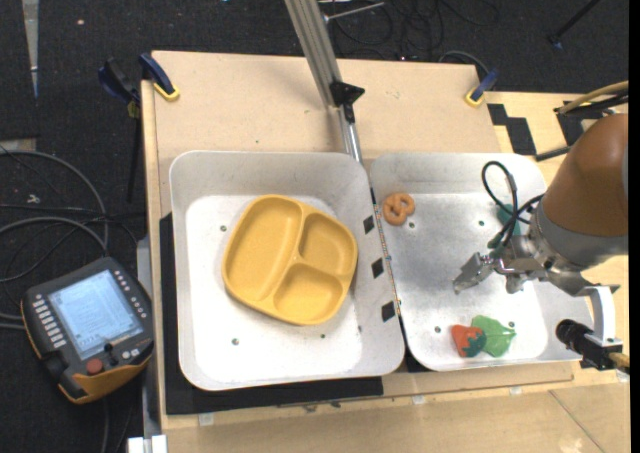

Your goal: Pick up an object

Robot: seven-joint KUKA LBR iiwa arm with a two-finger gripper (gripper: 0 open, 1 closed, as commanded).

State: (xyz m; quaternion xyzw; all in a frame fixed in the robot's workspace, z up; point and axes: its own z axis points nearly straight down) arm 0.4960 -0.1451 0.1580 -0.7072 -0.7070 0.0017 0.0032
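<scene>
Camera view showed the hand [478,271] low over the bare middle of the right bin [430,241], fingers spread apart with nothing between them. Candidate objects: an orange pretzel-shaped piece [399,208] toward the far left of that bin, and a red and green toy [483,337] near its front edge. Risk, as judged: the hand sat between both, so closing there would catch nothing; descending further could strike the bin floor. Arm reached in from the right, wrist bent leftward. Yellow divided plate [290,259] lay in the left bin [200,241].
</scene>
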